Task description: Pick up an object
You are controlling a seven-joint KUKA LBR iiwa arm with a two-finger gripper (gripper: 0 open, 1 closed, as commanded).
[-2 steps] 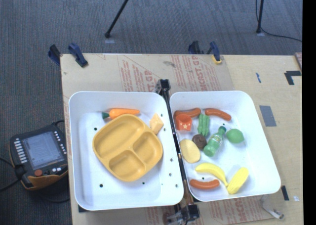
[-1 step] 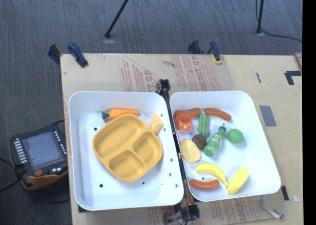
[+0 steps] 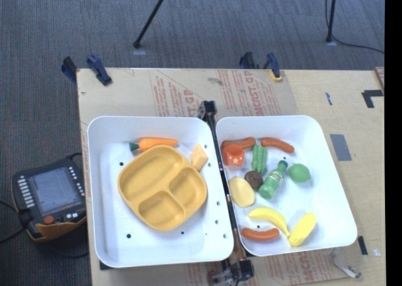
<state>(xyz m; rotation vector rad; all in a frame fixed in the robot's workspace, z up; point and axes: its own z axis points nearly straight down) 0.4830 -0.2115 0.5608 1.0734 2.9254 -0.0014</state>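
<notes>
The left bin [image 3: 95, 153] holds a yellow divided plate [image 3: 162, 187], an orange carrot [image 3: 156, 143] along its far side and a pale wedge [image 3: 200, 156] leaning on the plate's right rim. The right bin [image 3: 334, 175] holds several toy foods. Among them are two sausages [image 3: 277, 145] at the back, a red pepper [image 3: 234, 155] and a green pod [image 3: 259, 158]. There are also a green bottle [image 3: 273, 180], a lime [image 3: 299, 173], a pale potato [image 3: 241, 191], a banana [image 3: 269, 218], a yellow corn piece [image 3: 303, 229] and another sausage [image 3: 260, 234] at the front.
The bins stand side by side on a brown bench top [image 3: 251, 90] with blue clamps [image 3: 98, 68] along its far edge. A teach pendant [image 3: 49, 197] lies on the floor at the left. Tripod legs [image 3: 154, 8] stand behind the bench.
</notes>
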